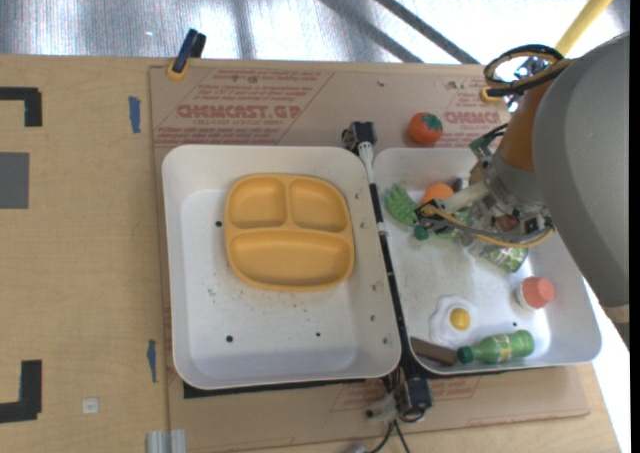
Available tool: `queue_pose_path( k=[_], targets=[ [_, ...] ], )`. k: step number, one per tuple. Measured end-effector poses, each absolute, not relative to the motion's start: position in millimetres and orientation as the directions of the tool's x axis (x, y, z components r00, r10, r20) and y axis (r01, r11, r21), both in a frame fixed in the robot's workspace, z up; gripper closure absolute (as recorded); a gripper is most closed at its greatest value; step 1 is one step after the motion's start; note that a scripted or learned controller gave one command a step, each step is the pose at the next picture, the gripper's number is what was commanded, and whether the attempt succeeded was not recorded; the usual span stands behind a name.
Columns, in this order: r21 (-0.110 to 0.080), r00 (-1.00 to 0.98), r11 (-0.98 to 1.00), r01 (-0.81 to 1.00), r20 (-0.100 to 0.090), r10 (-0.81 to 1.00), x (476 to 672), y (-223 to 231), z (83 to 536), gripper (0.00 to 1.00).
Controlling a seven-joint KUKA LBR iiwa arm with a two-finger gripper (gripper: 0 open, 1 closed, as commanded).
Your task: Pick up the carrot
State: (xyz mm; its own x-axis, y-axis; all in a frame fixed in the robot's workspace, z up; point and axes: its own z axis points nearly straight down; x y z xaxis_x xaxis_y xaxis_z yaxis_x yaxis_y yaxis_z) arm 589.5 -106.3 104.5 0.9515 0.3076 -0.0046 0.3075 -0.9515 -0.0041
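The carrot (437,193) is a small orange piece with a green leafy top (401,207), lying in the upper left of the right bin (585,341). My gripper (468,209) hangs low over that bin, just right of the carrot and very close to it. The grey arm and its orange band (520,141) cover the gripper's upper part. Cables and dark parts crowd the spot where gripper and carrot meet, so I cannot make out whether they touch.
The right bin also holds a fried egg (455,317), a green bottle (497,347), a red-orange piece (537,291), a green packet (505,256) and a brown piece (430,349). A tomato (425,128) lies behind the bin. The left bin (190,341) holds a yellow divided plate (290,231).
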Motion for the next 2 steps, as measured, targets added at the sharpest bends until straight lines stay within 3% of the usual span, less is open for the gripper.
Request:
queue_pose_path(
  k=[1, 2],
  targets=[
    [-0.002, 0.98, -0.98, 0.2, -0.002, 0.2, 603.6, -147.4, 103.4, 1.0],
    [-0.002, 0.98, -0.98, 0.2, -0.003, 0.2, 603.3, -147.3, 103.3, 0.0]
  ],
)
